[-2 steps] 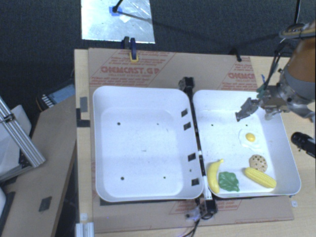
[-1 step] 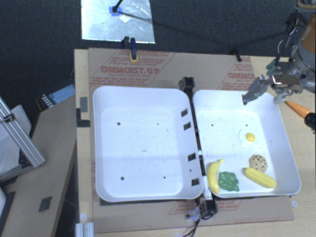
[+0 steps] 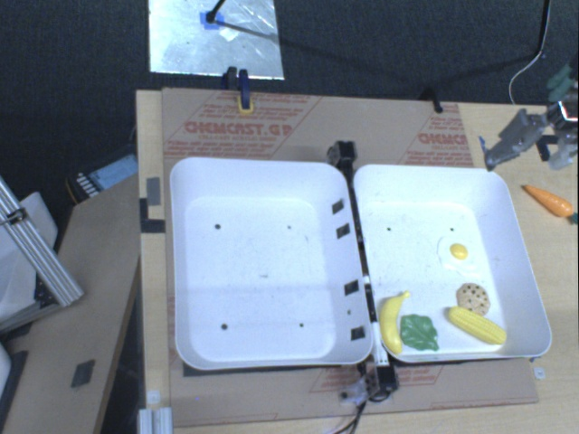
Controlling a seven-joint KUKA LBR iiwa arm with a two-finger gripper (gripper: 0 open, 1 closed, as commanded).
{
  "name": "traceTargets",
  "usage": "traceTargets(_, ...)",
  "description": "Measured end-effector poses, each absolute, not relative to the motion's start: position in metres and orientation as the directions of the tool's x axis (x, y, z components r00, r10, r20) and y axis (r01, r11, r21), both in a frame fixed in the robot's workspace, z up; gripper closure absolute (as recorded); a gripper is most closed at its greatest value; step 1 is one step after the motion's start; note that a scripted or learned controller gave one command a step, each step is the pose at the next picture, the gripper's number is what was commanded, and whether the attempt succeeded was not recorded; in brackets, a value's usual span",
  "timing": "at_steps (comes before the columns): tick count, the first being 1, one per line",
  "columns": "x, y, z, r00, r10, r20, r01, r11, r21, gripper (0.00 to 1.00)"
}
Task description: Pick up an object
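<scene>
Where the arm reaches in at the upper right, the gripper (image 3: 496,156) hangs above the bench (image 3: 271,120), just beyond the far right corner of the right bin (image 3: 520,269); whether it is released or clenched cannot be told, and nothing shows in its grasp. The bench lies under and to the left of the gripper. The left bin (image 3: 181,242) sits well to the gripper's left and nearer the camera, and the right bin lies just below the gripper. Far to the gripper's left and beyond the bench, a silvery sheet (image 3: 217,25) rests on the dark floor. Inside the right bin, all well below the gripper toward the near edge, lie a banana (image 3: 392,322), a corn cob (image 3: 477,325), a green leafy piece (image 3: 420,333) touching the banana, and a round cookie (image 3: 472,297) just above the corn. A fried egg (image 3: 458,252) lies closer to the gripper. An orange carrot (image 3: 550,200) rests on the bench just right of and below the gripper.
</scene>
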State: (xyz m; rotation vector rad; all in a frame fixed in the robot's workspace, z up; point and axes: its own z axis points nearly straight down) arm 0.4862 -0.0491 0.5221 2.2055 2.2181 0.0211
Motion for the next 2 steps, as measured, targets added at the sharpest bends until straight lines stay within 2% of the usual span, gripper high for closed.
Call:
traceTargets(1, 0.485, -0.055, 0.304, 0.0, 1.0, 0.001, 1.0, 0.0, -0.013, 0.0)
traceTargets(2, 0.496, 0.029, 0.338, -0.012, 1.0, 0.003, 1.0, 0.012, 0.004, 0.0)
